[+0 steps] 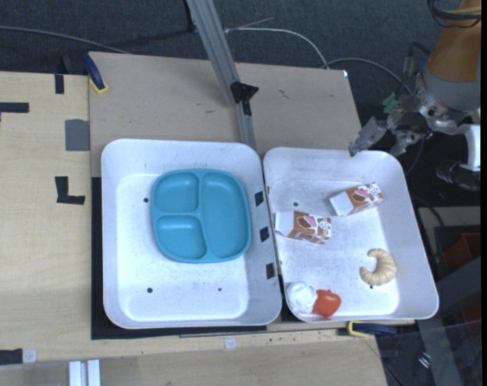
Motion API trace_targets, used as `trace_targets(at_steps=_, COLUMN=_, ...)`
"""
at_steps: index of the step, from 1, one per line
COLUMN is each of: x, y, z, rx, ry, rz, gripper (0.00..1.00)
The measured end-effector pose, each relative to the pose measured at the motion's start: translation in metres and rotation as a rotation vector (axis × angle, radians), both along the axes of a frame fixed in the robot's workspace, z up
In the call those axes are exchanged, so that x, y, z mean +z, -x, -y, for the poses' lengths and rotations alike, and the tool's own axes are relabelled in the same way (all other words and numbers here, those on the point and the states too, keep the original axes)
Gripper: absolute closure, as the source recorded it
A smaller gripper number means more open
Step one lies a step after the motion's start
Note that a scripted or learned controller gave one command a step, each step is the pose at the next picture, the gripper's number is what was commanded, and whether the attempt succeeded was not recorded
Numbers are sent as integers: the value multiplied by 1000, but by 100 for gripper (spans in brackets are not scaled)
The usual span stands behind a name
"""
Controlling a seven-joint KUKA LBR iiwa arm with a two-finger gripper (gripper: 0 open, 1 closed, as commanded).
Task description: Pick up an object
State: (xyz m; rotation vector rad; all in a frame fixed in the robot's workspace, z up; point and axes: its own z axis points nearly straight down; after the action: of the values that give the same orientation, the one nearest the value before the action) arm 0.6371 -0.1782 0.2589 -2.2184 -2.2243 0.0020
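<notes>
Above the right white bin's point(412, 240) far corner hovers the claw point(380, 139), fingers spread, holding nothing. Nearest below it lies a small white-and-orange carton point(357, 199); a tan croissant point(378, 267) rests farther down, well apart.

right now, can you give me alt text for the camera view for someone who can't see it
A grey robot arm's gripper hovers at the far rim of the right shallow white bin, which holds two small printed cartons, a tan croissant and a red and white toy. The left white bin holds a blue divided plastic plate.
</notes>
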Motion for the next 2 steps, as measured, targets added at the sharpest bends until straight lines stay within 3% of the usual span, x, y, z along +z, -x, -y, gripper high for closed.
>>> trace_targets(at_steps=1, x=0, y=0, z=0, rx=0, ry=1, rz=0, gripper=0)
trace_targets(at_steps=2, x=-60, y=-4, z=6, rx=-1, ry=0, rz=-6, gripper=0)
